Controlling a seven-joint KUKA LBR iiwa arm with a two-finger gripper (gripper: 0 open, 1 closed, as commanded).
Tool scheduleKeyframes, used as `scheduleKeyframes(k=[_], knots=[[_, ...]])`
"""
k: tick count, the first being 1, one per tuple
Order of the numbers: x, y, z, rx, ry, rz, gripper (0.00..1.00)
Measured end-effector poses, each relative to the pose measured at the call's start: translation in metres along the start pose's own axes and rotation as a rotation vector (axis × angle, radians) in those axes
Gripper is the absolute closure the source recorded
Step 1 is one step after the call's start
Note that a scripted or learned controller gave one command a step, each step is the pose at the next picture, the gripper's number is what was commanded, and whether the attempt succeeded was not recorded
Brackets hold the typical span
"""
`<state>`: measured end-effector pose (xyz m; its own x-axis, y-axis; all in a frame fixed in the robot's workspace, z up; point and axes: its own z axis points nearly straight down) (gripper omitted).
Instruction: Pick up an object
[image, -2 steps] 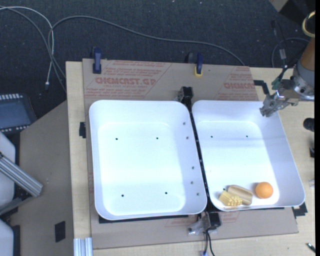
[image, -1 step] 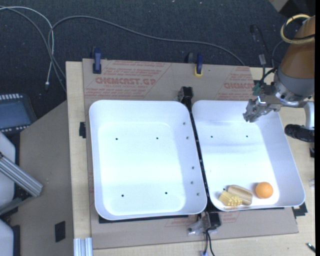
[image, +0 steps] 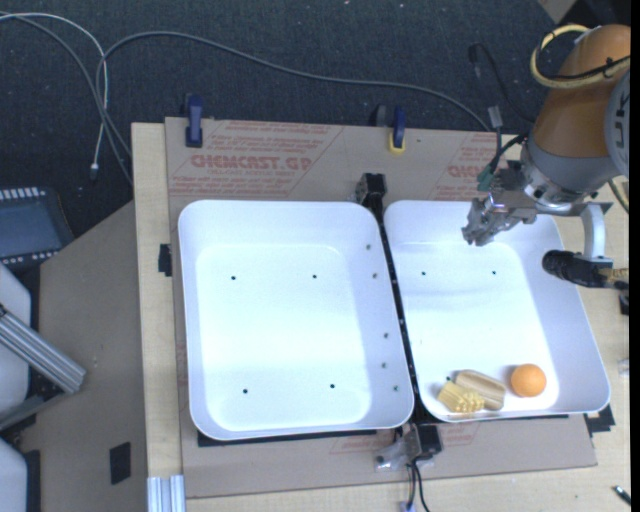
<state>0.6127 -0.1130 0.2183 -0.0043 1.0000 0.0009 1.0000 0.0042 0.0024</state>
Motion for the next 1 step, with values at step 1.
scheduleKeyframes(k=[1], knots=[[0.0535, -0.0100, -0.0122, 0.001, 0.001, 0.000, 1.00]])
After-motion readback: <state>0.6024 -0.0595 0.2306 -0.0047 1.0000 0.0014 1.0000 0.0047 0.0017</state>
